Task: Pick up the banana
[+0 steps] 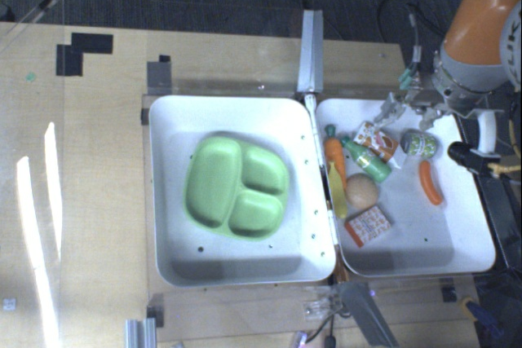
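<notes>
Two white bins side by side. Left bin (163,200): green divided plate (237,187). Right bin (465,244): banana (337,190) along left wall, beside carrot (334,152); green bottle (366,160), egg (362,191), red packet (369,225), can (419,145), sausage (431,182). Gripper (414,103) above bin's far edge, well apart from banana; fingers spread, nothing between.

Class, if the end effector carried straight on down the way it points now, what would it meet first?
Probably the right bin's floor near its top edge, beside the snack packet and the green can. The banana lies well off that line. Depth is unclear.
</notes>
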`<state>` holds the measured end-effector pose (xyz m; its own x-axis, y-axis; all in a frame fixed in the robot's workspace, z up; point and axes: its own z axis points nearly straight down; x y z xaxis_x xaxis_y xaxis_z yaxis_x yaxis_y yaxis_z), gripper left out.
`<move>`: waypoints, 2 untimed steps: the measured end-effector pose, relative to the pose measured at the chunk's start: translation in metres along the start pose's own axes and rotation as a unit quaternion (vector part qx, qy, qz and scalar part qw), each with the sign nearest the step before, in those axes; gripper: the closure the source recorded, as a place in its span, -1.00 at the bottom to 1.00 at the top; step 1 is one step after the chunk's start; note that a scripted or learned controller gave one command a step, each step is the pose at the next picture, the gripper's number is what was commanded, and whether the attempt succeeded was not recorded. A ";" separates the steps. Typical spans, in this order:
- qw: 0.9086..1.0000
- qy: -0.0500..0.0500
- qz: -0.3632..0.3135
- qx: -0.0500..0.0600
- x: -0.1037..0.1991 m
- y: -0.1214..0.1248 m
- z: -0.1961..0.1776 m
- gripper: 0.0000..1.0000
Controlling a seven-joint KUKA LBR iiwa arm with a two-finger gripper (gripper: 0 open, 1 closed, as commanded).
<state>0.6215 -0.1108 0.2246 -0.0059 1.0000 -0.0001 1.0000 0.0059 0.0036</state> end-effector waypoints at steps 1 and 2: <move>0.995 0.000 -0.095 0.000 -0.002 -0.054 0.085 -1.00; 1.000 -0.002 -0.024 -0.006 0.021 -0.065 0.134 -1.00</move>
<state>0.5566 -0.0900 0.0905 -0.0529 0.9986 -0.0045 0.9985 0.0530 0.0151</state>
